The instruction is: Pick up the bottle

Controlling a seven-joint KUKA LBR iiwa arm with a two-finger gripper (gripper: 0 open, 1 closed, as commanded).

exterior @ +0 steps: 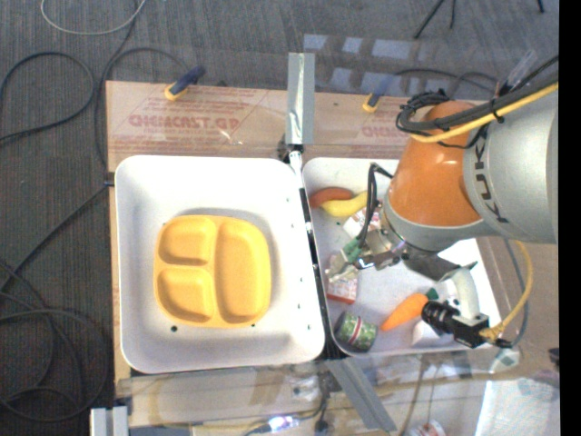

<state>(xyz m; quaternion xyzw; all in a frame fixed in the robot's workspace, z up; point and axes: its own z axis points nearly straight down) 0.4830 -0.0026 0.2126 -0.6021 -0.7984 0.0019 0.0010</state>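
The bottle (460,291) is white and lies near the right bin's (490,262) front right corner, partly under the arm, with a dark piece just in front of it. My gripper (356,256) hangs low over the left half of that bin, above a red-and-white packet (342,285). It is well to the left of the bottle and apart from it. The orange band and grey wrist hide the middle of the bin.
An orange carrot (406,311) lies just left of the bottle, and a green can (356,331) sits at the bin's front edge. A banana (345,206) and a red fruit (330,193) lie at the back left. The left bin (136,189) holds a yellow divided tray (216,268).
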